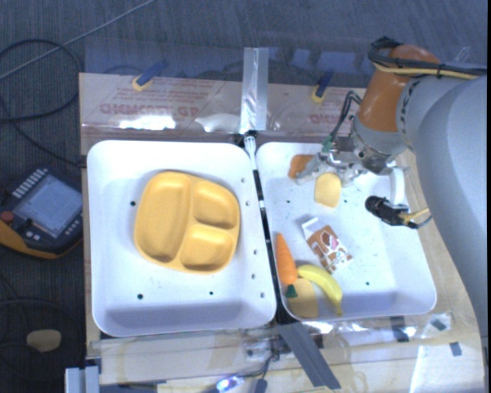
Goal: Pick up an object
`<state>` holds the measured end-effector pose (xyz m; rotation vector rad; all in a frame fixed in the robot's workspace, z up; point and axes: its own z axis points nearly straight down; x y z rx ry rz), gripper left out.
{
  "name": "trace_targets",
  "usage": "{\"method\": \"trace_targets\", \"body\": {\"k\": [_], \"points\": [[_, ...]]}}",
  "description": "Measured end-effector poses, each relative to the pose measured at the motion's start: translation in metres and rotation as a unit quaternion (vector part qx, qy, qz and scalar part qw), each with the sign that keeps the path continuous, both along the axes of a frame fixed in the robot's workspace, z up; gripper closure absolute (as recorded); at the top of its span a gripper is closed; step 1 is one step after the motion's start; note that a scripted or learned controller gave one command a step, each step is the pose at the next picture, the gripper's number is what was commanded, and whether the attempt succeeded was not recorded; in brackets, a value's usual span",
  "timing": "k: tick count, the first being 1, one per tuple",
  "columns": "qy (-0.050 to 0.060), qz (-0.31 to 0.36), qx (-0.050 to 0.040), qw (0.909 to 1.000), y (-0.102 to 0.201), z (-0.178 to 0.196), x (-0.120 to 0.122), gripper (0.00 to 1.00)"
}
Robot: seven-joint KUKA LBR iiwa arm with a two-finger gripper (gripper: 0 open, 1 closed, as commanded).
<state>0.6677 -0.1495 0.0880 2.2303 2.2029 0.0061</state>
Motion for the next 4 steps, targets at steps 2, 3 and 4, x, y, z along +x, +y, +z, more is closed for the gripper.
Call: {"method": "trace_targets", "body": {"k": [2, 3, 4], "points": [[-0.001, 0.001, -0.0016, 1.0000, 0.001, 0.012, 0.001, 0.00], [0.000, 0.004, -0.0012, 1.0000, -0.041, 0.001, -0.041, 0.00], [-0.001, 0.059, -0.0015, 0.9983, -0.027, 0.002, -0.092, 0.00]]}}
